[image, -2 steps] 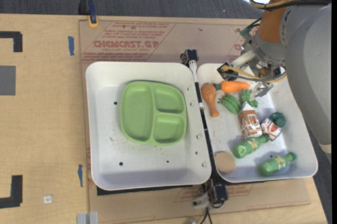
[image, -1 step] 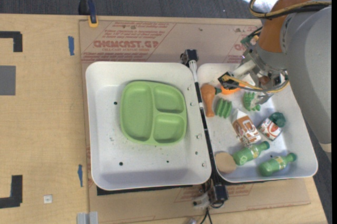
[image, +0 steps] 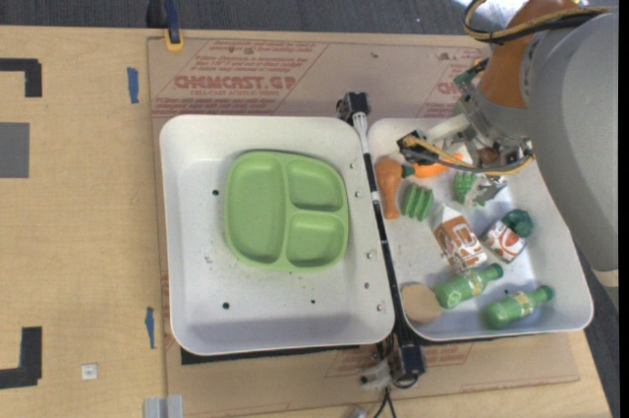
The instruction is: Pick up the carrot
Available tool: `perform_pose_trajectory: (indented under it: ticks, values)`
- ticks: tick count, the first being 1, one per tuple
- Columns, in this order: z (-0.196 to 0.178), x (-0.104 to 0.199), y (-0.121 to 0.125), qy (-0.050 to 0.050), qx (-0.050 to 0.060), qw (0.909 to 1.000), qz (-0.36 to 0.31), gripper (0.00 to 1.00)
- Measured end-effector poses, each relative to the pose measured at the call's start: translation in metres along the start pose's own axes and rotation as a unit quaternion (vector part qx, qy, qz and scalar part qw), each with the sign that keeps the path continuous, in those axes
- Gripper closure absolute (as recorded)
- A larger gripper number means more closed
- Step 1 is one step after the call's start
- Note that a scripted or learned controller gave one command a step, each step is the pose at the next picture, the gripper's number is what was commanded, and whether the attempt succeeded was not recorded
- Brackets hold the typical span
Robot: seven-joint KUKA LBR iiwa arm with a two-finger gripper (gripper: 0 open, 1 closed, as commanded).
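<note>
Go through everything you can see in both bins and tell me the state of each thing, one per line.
Carrot: lying in the right bin by the divider, not gripped.
Green plate: flat in the left bin, compartments bare.
Green bottles: on their sides.
Gripper: low over the right bin's far end.

Tan bench (image: 79, 239) carries cardboard sheet (image: 256, 72) (red print, probably brand name); two white bins (image: 187, 239) on sheet.
</note>
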State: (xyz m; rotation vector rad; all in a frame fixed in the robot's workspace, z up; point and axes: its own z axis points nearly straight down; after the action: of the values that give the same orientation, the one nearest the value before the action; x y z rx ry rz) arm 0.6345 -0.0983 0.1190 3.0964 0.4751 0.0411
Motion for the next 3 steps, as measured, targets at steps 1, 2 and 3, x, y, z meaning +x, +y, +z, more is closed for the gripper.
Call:
perform_pose_trajectory:
  ticks: [1,2,3]
  values:
    - [0.03,-0.001,-0.002,-0.01,0.006,0.9995,0.03,0.0]
    - [0.029,-0.043,-0.004,-0.008,0.004,0.9986,0.052,0.0]
    - [0.028,-0.062,-0.018,-0.007,0.003,0.9986,0.053,0.0]
